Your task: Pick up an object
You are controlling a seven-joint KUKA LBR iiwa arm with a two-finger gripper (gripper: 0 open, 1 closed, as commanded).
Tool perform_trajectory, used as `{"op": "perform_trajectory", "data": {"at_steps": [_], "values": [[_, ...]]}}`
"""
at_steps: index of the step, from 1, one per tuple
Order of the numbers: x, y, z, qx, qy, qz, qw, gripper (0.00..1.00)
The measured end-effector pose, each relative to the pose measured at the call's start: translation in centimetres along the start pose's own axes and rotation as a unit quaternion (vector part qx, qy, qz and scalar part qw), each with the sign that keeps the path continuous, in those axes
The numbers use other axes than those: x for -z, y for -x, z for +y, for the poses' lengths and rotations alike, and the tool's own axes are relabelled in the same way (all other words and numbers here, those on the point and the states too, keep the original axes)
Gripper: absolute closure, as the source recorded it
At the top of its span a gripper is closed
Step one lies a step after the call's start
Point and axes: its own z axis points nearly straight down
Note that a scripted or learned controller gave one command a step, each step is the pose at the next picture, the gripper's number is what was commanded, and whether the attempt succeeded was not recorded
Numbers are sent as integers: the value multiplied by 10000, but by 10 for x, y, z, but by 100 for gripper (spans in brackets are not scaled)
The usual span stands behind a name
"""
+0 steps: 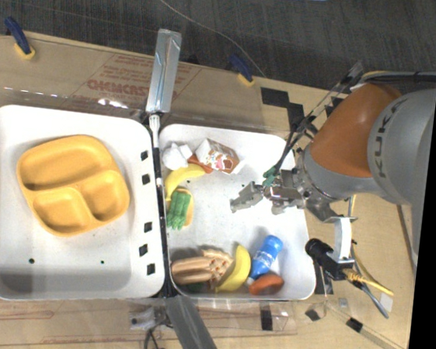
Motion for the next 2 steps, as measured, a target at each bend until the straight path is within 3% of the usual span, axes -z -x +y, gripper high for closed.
{"op": "perform_trajectory", "data": {"at_steps": [1, 2], "values": [[-70, 57, -41, 906, 14, -6, 9959, 0], [-54, 47, -18, 1147, 16, -5, 9934, 0]]}}
